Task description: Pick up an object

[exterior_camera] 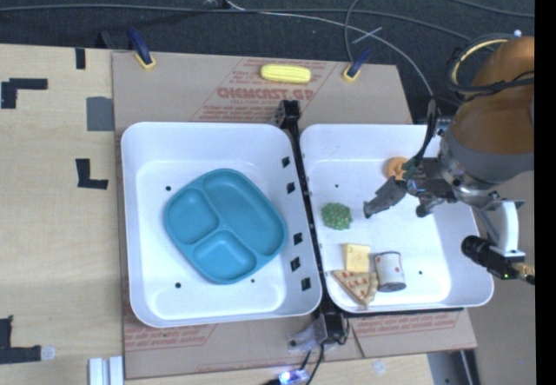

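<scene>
My gripper (401,202) hangs over the right bin (347,145), its two dark fingers spread apart with nothing between them. A green broccoli piece (337,216) lies just left of the left fingertip. An orange object (397,168) peeks out behind the gripper near the wrist. Near the bin's front lie a yellow cheese block (356,256), a pizza slice (354,286) and a small tin can (389,271) on its side.
The left bin (148,149) holds a blue divided plate (224,224). A yellow banana-like toy (285,73) lies on the cardboard behind the bins. Cables run across the dark floor at the back. The orange-banded arm (495,114) fills the right side.
</scene>
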Available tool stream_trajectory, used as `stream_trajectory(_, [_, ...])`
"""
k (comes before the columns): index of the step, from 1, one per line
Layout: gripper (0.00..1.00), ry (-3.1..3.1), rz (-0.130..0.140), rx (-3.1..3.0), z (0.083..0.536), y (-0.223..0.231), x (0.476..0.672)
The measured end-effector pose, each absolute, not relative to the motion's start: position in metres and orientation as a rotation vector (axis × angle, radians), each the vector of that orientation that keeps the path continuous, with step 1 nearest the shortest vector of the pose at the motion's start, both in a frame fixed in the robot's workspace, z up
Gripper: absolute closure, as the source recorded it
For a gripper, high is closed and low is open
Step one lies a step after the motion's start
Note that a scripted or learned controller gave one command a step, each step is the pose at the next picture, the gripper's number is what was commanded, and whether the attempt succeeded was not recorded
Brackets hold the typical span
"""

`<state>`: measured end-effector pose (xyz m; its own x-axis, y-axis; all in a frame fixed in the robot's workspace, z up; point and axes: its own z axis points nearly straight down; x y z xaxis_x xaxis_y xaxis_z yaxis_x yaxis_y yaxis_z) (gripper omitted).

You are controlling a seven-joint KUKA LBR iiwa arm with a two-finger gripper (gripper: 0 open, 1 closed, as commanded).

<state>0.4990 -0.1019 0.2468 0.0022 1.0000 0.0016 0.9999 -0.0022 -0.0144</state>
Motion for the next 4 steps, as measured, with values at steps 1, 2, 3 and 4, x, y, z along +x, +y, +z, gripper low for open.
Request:
stream_trajectory(1, [0.00, -2.222, 0.001, -2.219, 0.253, -0.102, 0.501])
stream_trajectory(2, [0.00, -2.217, 0.007, -2.218, 0.191, -0.103, 0.494])
stream_trajectory(3, [0.00, -2.218, 0.005, -2.217, 0.132, -0.096, 0.486])
stream_trajectory(4, [0.00, -2.222, 0.002, -2.220, 0.082, -0.096, 0.486])
